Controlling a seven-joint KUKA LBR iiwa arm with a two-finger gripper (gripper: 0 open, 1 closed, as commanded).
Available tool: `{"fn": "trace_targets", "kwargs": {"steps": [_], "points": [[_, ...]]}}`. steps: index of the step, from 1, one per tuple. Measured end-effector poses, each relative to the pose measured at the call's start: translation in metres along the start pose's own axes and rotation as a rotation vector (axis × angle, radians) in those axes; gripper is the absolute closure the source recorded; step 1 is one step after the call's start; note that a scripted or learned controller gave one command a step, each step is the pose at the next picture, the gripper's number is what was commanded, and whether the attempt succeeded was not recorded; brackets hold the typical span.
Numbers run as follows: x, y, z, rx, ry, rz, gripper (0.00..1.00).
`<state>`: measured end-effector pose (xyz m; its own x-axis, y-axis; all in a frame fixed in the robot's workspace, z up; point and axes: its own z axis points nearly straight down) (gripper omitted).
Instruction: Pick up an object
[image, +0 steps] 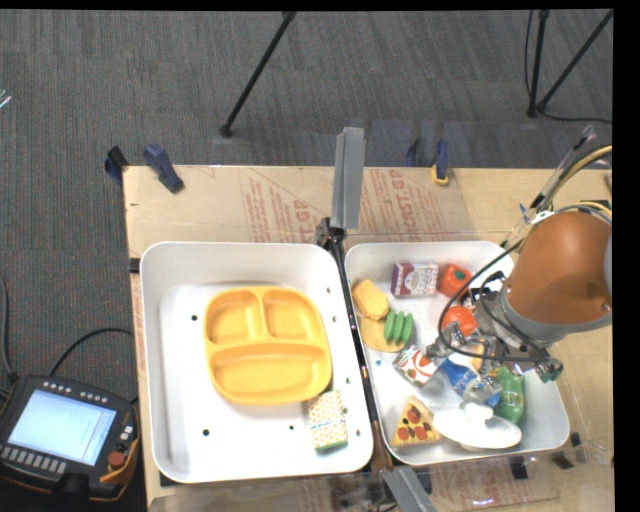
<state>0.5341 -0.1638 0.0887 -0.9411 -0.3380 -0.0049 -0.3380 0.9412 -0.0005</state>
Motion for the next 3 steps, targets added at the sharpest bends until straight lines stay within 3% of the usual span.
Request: {"fn": "trace_targets", "kwargs": {"steps": [1,2,3], "points": [[-0.019,0.046,0.001,-0.003,0.001,-0.045,0.00],[0.007,-0.053,0.001,0.001,0.003,-0.124,0.00],[0.005,-0.050,-0.009,-0.004,-0.001,-0.123,1.00]]}}
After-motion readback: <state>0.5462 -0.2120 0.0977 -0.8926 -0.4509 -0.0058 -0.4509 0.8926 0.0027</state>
